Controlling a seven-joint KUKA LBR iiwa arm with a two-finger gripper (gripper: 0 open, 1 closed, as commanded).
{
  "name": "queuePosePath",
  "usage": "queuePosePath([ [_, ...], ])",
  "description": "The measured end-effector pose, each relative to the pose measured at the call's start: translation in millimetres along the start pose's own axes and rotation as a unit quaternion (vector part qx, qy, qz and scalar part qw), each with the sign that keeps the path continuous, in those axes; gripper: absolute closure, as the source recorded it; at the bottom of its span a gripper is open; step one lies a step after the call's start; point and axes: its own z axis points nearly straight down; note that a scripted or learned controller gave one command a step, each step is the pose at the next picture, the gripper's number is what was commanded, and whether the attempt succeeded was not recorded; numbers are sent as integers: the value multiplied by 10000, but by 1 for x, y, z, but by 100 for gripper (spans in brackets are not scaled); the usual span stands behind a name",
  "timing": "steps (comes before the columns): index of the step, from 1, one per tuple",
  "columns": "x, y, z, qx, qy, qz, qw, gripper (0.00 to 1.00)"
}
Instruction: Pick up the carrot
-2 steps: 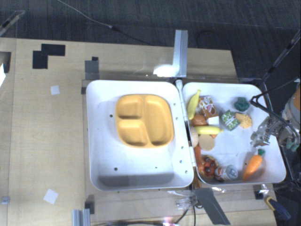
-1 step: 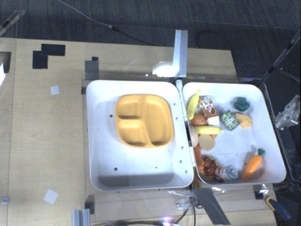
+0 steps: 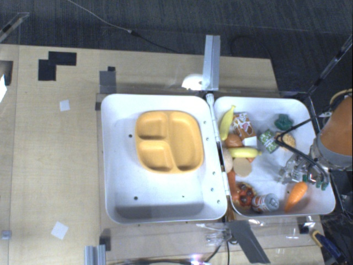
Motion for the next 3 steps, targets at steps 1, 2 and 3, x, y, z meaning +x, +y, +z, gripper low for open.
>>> queuePosePath([
  [1,18,19,-104,0,19,838,9965,100],
  [2,6,-1,-239,4,-1,1673,9859,100],
  [3,-120,47,-275,2,34,1472,9891,100],
])
